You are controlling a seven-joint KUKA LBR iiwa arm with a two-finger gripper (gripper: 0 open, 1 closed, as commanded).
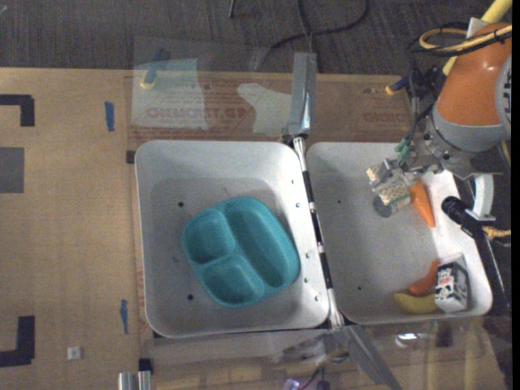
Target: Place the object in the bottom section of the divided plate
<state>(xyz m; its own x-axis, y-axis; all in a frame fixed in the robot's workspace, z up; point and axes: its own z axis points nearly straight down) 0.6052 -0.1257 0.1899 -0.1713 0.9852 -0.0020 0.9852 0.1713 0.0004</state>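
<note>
Well, I see my gripper (393, 187) in the right bin (357, 242), whether clenched I cannot tell, beside a carrot (422, 204) that looks light, stiff and slick, best pinched mid-body for the plate (280, 242).

You have two shallow white plastic bins (154, 169), one teal three-section divided plate (239, 251), two orange carrot-shaped pieces (422, 203), one yellow banana (415, 302), and one small black-and-white carton (449, 287).
</note>
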